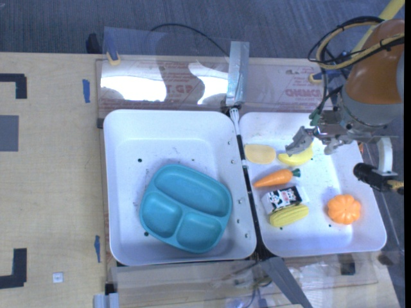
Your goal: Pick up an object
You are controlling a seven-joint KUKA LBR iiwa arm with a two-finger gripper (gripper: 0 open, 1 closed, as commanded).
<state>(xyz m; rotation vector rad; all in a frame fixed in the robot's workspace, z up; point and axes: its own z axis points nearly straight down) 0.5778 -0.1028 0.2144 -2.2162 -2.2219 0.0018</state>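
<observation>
White right bin (369,239): hand (316,140) over yellow banana (297,155); finger spread unclear.

My bench (45,191) is pale wood grain, marked with black corner brackets (16,85) and short strips of blue tape (86,90). Beyond its far edge lies dark blue-grey carpet (192,8), where a thin black cable (186,32) loops. A clear plastic sheet (167,82) behind the bins throws back bright glare from overhead light.
</observation>
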